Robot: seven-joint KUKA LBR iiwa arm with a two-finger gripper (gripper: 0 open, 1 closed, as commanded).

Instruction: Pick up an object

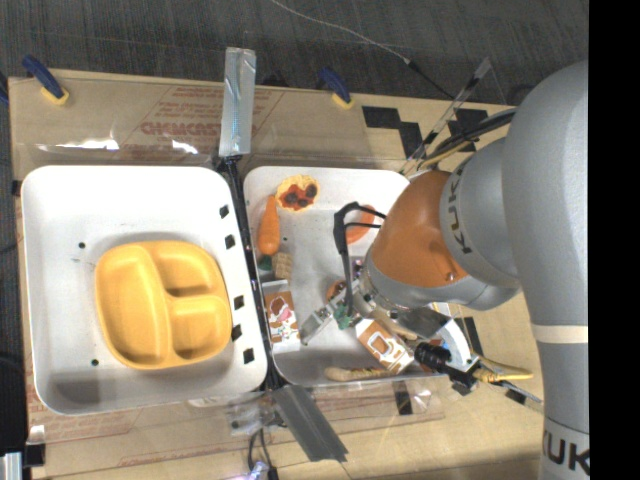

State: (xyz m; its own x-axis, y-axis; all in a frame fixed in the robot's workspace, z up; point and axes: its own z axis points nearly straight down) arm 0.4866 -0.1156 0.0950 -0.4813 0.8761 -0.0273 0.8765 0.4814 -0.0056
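- a pale, flat stick-like piece is seen at the near wall of the right bin; a printed packet lies just behind it
- the gripper is lowered among small items beside a printed card; whether it is spread or closed cannot be told
- a slip is judged likely, since the items are crowded
- farther off, a smooth orange carrot and a round pizza toy are seen
- the left bin bears a glossy yellow divided tray
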